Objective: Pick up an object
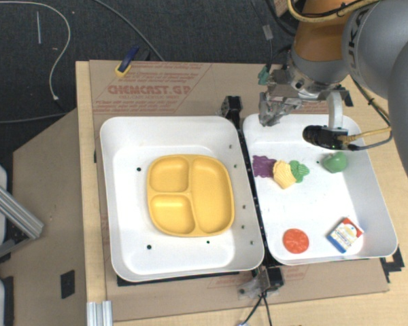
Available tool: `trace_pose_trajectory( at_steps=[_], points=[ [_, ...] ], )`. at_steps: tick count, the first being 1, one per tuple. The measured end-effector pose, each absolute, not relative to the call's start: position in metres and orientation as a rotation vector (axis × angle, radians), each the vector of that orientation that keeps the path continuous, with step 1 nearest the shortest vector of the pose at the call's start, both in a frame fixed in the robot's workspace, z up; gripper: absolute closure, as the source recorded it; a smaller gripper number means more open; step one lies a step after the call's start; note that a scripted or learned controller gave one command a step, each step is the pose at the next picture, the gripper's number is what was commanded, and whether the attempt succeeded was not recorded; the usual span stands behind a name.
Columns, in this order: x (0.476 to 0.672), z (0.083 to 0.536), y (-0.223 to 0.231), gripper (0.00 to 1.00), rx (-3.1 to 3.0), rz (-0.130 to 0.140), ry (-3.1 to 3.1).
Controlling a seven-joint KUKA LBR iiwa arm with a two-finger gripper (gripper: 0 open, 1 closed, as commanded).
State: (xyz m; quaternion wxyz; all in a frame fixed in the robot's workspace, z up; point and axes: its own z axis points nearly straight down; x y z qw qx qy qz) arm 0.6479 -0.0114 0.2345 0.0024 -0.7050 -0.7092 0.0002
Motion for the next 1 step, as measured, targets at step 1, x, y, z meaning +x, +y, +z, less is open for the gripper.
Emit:
trace_pose_trajectory(
  at_steps=[1],
  points=[
    [0.6387, 0.2315, 0.0521, 1.0, -2.212, 0.002, -2.225]
  ],
)
